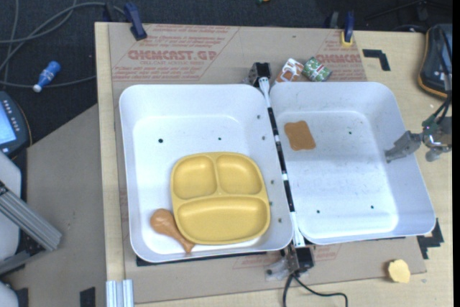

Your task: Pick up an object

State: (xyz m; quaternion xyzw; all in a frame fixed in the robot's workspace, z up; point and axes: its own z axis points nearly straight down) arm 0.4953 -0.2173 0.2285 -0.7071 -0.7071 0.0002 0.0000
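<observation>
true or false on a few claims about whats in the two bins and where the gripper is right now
1. The yellow divided plate lies in the left bin. True.
2. The brown square piece lies in the left bin. False: it lies in the right bin, near its upper left corner.
3. The drumstick toy lies beside the plate's lower left edge. True.
4. The gripper is over the left bin. False: it is at the right bin's right edge.
5. The plate has three compartments. True.
6. The yellow chunk lies inside the right bin. False: it lies on the bench below that bin.
</observation>
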